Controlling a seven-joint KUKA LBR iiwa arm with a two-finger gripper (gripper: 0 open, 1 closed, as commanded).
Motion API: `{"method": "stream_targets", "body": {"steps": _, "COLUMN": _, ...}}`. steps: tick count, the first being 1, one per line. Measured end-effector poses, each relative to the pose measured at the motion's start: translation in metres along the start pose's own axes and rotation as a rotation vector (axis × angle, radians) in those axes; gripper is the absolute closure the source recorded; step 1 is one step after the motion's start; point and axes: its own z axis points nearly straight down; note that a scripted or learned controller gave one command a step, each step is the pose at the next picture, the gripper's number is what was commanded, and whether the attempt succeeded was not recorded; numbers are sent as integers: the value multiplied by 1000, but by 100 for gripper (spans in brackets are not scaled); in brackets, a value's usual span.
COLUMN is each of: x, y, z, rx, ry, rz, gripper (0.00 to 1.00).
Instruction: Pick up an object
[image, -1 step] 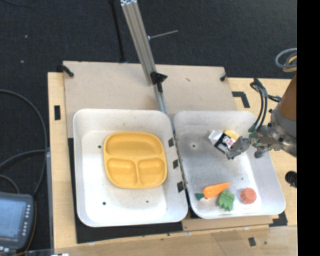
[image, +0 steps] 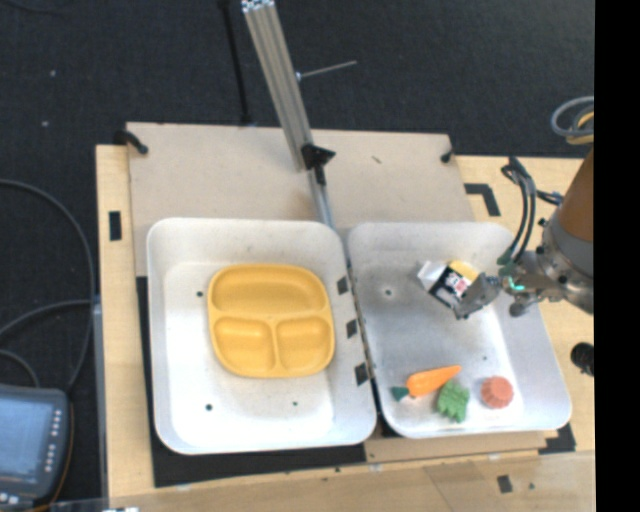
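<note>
Front of right-hand shallow white bin (image: 548, 372): green knobbly toy vegetable (image: 453, 401) lies closest to the near rim. Round reddish-orange toy piece (image: 497, 392) sits just to its right, apart from it. Orange toy carrot (image: 435, 380) lies just behind the green piece, tip pointing left, close enough that contact cannot be ruled out. Left-hand shallow white bin (image: 165, 330): yellow three-compartment plastic plate (image: 270, 320) lies flat near its middle. Both bins rest on the pale wooden worktop (image: 115, 400). Farther back, the tool (image: 468, 303) hangs over the middle of the right bin, well apart from the three toys. Spread or closed: cannot tell. Nothing seen in its grip.
</note>
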Motion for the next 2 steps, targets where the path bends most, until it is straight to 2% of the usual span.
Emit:
{"method": "stream_targets", "body": {"steps": 1, "x": -1, "y": -8, "z": 46, "rx": 4, "ry": -1, "rz": 1, "gripper": 0}}
{"method": "stream_targets", "body": {"steps": 2, "x": 4, "y": -5, "z": 106, "rx": 8, "ry": 1, "rz": 2, "gripper": 0}}
